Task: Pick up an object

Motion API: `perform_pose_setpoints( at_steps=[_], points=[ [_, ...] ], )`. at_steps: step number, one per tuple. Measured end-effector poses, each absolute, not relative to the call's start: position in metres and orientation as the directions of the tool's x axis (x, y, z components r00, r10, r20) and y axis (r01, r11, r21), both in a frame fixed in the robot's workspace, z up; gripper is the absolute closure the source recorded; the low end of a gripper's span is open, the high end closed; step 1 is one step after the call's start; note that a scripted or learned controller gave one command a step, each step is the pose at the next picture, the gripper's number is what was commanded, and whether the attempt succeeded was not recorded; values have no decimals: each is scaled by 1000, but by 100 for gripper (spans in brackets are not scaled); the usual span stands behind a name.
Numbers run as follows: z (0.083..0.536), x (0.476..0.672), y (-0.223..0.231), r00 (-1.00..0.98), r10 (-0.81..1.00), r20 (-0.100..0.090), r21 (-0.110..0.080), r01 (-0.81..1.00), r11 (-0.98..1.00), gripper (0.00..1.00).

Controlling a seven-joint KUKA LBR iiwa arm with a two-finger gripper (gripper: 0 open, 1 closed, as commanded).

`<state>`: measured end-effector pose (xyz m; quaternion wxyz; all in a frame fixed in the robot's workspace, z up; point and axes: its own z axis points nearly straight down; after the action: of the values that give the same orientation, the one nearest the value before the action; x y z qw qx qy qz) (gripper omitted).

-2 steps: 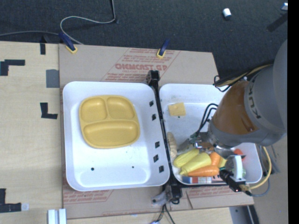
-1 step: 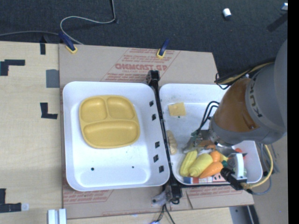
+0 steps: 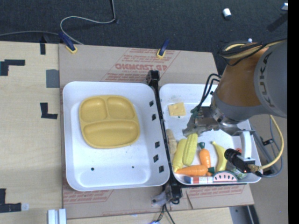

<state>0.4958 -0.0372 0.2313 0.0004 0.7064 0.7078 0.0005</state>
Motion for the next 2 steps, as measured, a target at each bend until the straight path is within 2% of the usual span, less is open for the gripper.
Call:
perform_pose_setpoints(
  at_steps=[1,2],
  points=[
    [249,484,29,-3,1000,1,-1,1000,3,100],
    [253,483,78,-3,1000,1,-2,1000,3,100]
  ],
)
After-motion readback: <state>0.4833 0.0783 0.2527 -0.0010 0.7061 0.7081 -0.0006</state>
